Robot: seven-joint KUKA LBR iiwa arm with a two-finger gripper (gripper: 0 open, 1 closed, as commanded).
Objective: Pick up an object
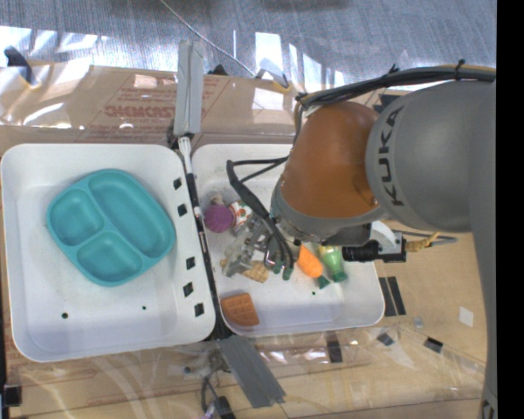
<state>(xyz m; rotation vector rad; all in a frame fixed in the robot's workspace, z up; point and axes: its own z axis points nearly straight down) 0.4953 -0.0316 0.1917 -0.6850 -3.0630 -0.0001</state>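
the likeliest target is the orange carrot-shaped toy (309,263), lying in the right bin (358,308) toward its right side, directly under the arm's wrist. it looks like a small hollow plastic piece, so i judge it light, stiff and a little slick; the thicker middle would be the safest place to close on, across its width. its long axis runs on a slant, from upper left to lower right, though which end is the tip is too small to tell. touching its right side is a green toy (332,263), lying roughly parallel, which could crowd a grasp from that side.

just left of the carrot is the gripper (255,253), a tangle of grey metal and dark cable low over the bin floor. i cannot tell whether the jaws are parted or closed, and nothing is plainly seen between them.

further left of the carrot sits a purple round toy (217,217) near the bin's left wall, with a small red and white piece (237,211) beside it. below and left of the carrot, a tan waffle-like bit (258,274) lies near the gripper, and a brown ridged toy (239,309) rests by the bin's near edge. well left, in the other bin (35,321), lies a teal divided plate (110,226).
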